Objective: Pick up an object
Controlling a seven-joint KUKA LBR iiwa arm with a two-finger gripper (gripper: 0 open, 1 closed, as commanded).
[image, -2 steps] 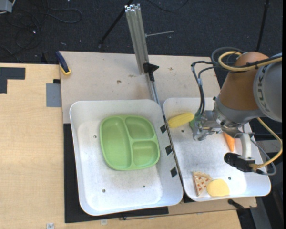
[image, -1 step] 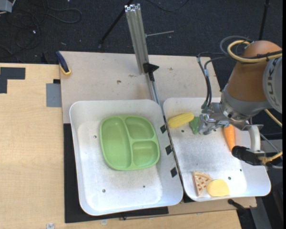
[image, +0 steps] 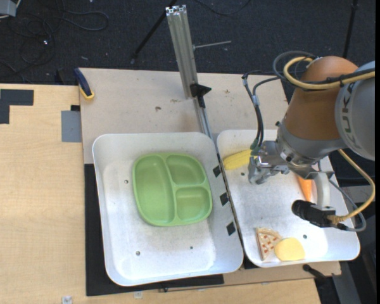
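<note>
In the right-hand bin (image: pixel 240 220), a yellow corn cob (image: pixel 237 160) lies near the far left corner, close against the wall that divides the two bins. The gripper (image: pixel 258 170) sits just to the right of the cob, low over the bin floor; no object can be seen between its parts, and whether it is open or closed cannot be told from this angle. Further right in the same bin, an orange carrot (image: pixel 305 188) shows partly behind the arm's hardware. At the near end of this bin lie a pizza slice (image: pixel 266 242) with a pale crust and, touching its right side, a round yellow lemon-like piece (image: pixel 289 250).

The left-hand bin (image: pixel 114 246) holds a green divided plate (image: pixel 173 189), set roughly in the middle, with one long compartment on its left side and smaller ones on its right; the compartments show nothing in them.

The arm (image: pixel 316 113), grey with its orange band, reaches in from the right above the right-hand bin, with yellow and black cables looping around it. An upright aluminium post (image: pixel 183 52) stands behind the bins on the bench (image: pixel 133 100)
</note>
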